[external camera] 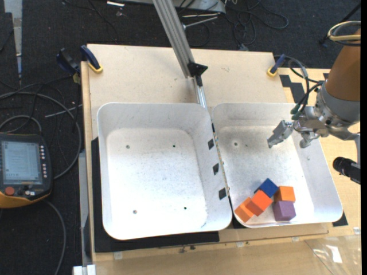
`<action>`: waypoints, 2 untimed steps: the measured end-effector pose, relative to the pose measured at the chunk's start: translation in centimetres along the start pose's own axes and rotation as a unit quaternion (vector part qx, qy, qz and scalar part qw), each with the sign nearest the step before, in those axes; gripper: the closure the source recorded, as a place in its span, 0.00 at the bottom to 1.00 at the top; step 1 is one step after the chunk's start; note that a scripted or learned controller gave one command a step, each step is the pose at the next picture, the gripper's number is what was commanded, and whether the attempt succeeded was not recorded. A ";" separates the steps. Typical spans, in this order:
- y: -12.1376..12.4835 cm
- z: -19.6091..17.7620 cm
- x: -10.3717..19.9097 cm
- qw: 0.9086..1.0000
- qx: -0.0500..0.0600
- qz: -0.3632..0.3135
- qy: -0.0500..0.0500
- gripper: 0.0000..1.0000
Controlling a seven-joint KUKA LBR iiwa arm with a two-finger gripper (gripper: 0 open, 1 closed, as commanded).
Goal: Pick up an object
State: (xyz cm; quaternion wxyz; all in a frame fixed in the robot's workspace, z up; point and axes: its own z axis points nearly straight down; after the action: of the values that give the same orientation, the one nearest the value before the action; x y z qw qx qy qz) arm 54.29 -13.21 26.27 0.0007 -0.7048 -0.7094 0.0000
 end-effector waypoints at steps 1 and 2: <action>0.7 7.4 -5.6 1.000 0.003 0.006 -0.001 0.00; 2.8 -3.7 -9.1 1.000 -0.006 0.004 -0.004 0.00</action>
State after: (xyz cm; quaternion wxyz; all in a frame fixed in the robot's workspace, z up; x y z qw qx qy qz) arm 57.18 -22.33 29.97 -0.0059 -0.7075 -0.7067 -0.0016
